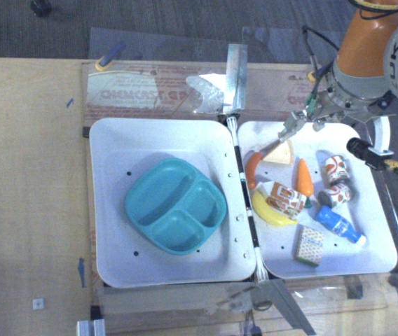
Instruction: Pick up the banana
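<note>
The curved, smooth yellow banana (272,213) lies under a printed carton (286,197); the tool's (291,127) opening cannot be told.

Tan wood bench (24,187), dark grey carpet floor (171,2).

One camera sits high above the table (31,187) and looks down at a slant. It is far enough back to see both white bins: the left bin (108,145) and the right bin (374,250). The arm (378,40) comes in from the right.
</note>
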